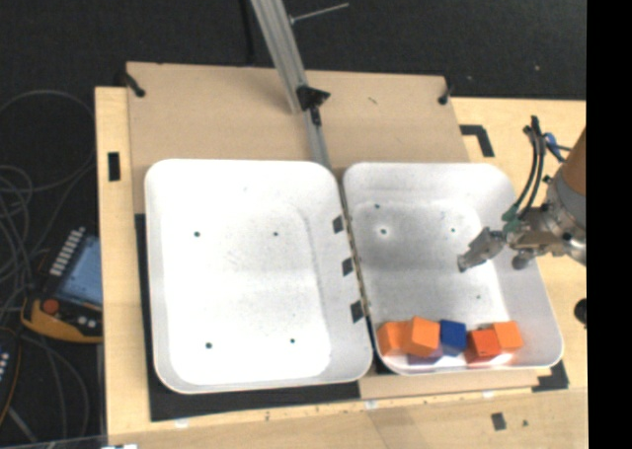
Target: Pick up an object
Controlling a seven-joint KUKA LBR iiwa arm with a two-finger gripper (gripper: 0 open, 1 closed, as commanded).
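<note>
my claw (pixel 482 252) hangs over the right bin (pixel 425 186), near its right wall, and i cannot tell from here how it is set; nothing shows in it. the things i could take all lie along the near edge of that bin: an orange block (pixel 411 336) at the left of the row, a blue block (pixel 452 336) just beside it, and a 2nd orange block (pixel 493 340) to the right, with something purple peeping out under the first 2, too hidden to name. they sit packed close, touching or nearly so, and pressed toward the bin's near wall. i judge them to be small, light, rigid pieces with flat faces, likely smooth, so they should not crush but could slip or tip if i pinch a corner. the right-hand orange block looks the easiest, since it has bare floor on its far side; i would close across 2 opposite flat faces, away from the wall. the crowding could make me nudge a neighbour. the left bin (pixel 247 269) holds nothing i need.
</note>
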